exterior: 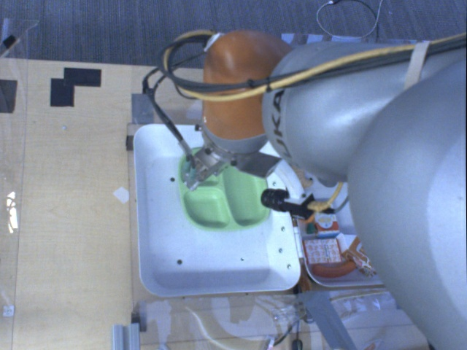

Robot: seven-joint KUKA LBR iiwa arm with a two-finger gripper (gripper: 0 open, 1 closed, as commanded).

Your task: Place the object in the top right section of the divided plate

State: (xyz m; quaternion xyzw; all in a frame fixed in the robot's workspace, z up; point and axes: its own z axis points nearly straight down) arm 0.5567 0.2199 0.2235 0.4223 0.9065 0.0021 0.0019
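1. Because the arm is reaching in from the right, it is covering much of the right bin.
2. Lying in the left bin, the divided plate is sitting near the far wall, leaving open floor toward the near rim.
3. Hovering over the plate's upper left edge, the end effector is too blurred to judge; whether it is carrying the object I cannot tell.

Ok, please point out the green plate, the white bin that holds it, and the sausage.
green plate (211, 208): camera view, floor of its lower left section.
white bin (197, 268): camera view, bare floor near its front wall.
sausage (334, 270): camera view, middle of its length.
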